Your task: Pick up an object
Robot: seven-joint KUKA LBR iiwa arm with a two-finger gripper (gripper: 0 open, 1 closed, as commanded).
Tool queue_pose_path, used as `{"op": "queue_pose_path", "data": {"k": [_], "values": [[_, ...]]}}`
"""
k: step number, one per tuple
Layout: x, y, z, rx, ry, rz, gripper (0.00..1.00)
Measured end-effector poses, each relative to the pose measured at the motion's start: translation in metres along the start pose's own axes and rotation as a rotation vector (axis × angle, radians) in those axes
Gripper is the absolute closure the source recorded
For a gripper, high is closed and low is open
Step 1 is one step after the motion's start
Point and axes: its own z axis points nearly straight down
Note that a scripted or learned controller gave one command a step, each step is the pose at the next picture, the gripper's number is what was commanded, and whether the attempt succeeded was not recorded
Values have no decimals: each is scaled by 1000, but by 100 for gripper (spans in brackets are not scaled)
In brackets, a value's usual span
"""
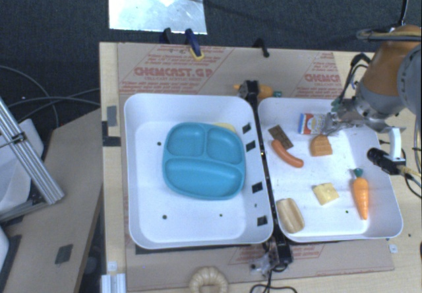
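Six food items (288,154) lie around the claw (328,125) in the right bin (382,219).

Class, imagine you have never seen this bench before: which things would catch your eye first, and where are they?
The big blue divided plate fills the middle of the left bin. In the right bin, toy food is scattered: a sausage, a carrot, a bread roll and a cheese piece. The grey and orange arm's gripper hangs over that bin's far side, just above a toast-coloured block.
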Motion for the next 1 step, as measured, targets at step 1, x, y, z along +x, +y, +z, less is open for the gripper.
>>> {"op": "queue_pose_path", "data": {"k": [1], "values": [[0,-7,-54,12,-1,2,100]]}}
